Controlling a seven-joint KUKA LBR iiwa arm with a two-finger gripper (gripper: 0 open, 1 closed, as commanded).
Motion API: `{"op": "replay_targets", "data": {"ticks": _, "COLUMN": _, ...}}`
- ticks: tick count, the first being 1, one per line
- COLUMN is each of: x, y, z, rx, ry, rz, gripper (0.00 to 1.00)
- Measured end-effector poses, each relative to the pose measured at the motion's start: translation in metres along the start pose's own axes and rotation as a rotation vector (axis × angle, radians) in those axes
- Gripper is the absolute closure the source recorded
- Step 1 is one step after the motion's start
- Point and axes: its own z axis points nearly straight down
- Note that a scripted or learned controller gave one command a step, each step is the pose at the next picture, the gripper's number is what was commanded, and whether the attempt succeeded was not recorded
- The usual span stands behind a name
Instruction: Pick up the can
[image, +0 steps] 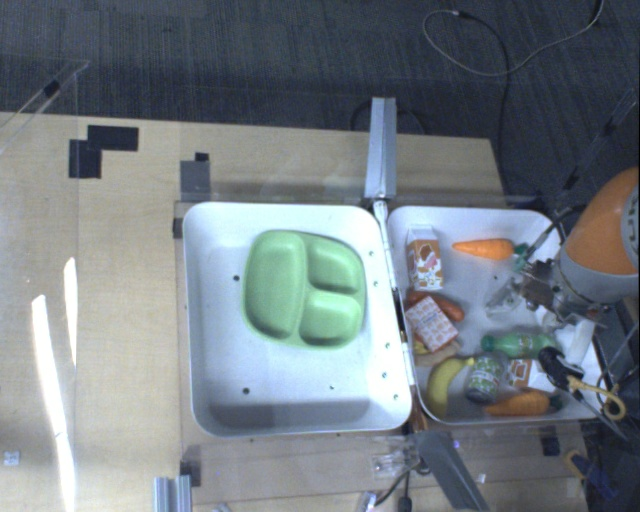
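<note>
Can (485, 378) near bin's (430, 412) front edge

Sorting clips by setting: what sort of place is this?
Probably a robotics lab pick-and-place bench: two white bins side by side, toy food such as a carrot and banana, loose cables on grey carpet.

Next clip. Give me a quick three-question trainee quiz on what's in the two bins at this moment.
1. True or false: the green divided tray lies in the left bin.
2. Which item lies nearest the can? A) the banana B) the carrot at the bin's far edge C) the small carton
3. Fill in: the pincer sits over the ____ bin.

Key: 1 true; 2 A; 3 right. The can stands near the right bin's front edge, between the banana and a second carrot, with the pincer apart from it, further back.
</note>
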Motion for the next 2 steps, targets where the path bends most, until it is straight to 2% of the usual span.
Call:
{"op": "replay_targets", "data": {"ticks": 1, "x": 0.0, "y": 0.0, "z": 0.0, "rx": 0.0, "ry": 0.0, "rz": 0.0, "gripper": 0.0}}
{"op": "replay_targets", "data": {"ticks": 2, "x": -0.004, "y": -0.01, "z": 0.0, "rx": -0.002, "ry": 0.002, "rz": 0.059, "gripper": 0.0}}
